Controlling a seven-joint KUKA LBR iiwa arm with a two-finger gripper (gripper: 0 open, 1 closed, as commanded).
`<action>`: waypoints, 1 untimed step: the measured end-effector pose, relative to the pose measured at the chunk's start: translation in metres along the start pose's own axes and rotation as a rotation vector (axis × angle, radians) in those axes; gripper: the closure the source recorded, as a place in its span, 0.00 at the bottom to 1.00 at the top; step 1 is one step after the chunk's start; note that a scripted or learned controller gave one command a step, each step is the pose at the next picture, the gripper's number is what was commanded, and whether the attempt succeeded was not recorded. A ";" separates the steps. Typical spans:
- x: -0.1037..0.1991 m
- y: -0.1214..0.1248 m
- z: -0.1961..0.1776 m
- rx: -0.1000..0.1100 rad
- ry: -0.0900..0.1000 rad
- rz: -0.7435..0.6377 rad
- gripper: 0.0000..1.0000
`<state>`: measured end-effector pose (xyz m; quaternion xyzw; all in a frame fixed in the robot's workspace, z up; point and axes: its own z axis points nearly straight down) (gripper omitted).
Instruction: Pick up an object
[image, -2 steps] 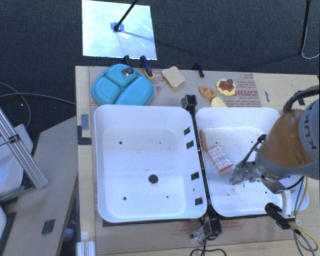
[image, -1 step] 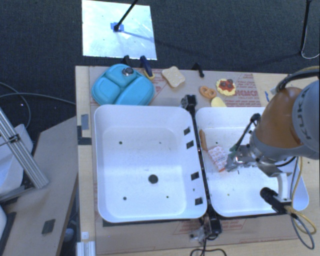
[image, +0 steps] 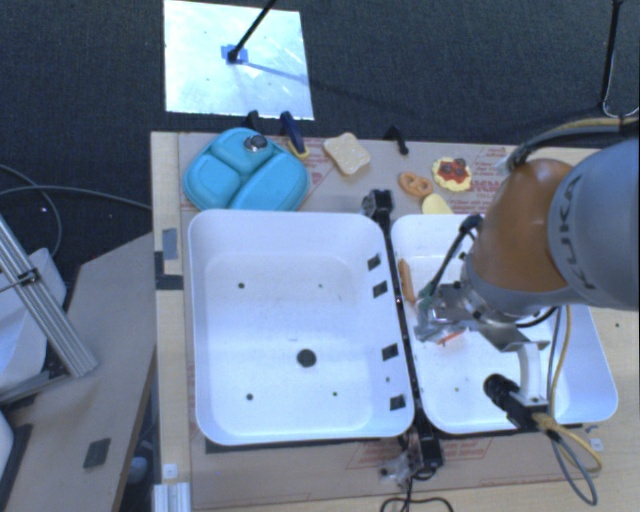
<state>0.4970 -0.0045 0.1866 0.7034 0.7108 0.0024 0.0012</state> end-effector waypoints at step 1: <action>-0.006 0.063 0.002 -0.002 -0.003 0.005 1.00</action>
